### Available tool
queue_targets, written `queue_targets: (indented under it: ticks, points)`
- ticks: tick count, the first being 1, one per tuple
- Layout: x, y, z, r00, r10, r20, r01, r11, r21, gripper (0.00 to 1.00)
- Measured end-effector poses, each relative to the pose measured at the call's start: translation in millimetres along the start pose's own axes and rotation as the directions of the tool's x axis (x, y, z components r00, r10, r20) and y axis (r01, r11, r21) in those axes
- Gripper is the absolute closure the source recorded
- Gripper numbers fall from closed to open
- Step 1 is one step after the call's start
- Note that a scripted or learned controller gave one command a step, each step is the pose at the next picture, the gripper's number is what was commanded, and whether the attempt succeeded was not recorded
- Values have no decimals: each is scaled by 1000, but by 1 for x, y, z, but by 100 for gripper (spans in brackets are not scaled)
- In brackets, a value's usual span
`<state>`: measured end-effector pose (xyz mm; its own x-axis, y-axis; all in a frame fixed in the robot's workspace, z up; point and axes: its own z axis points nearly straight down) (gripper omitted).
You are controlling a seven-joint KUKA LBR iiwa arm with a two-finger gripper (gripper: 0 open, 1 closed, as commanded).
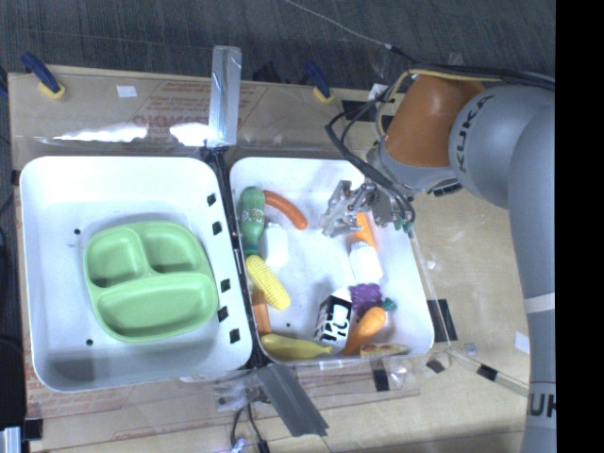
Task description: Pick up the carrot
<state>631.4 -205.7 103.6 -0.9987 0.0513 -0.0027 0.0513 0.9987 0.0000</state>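
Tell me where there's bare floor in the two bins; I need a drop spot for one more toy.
Left bin: bare white floor rings the green divided plate, widest along its far and left sides. Right bin: a small bare patch mid-floor between the corn cob and the white bottle. Its near edge is crowded, and the end effector hangs over the far right corner.

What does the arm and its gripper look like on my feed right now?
The arm is smooth grey with rounded links, an orange band above the wrist and dark KUKA lettering beside it. Black cables loop around the wrist. The gripper is a small metallic grey assembly.
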Motion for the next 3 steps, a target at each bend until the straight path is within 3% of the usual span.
queue_targets:
  ticks: [1,2,3]
  points:
    - [27,59,-22,996,94,-1,-94,996,-1,100]
    - [27,58,-22,996,95,-2,-95,996,0,0]
    - [30,7,-149,990,138,11,-138,990,3,0]
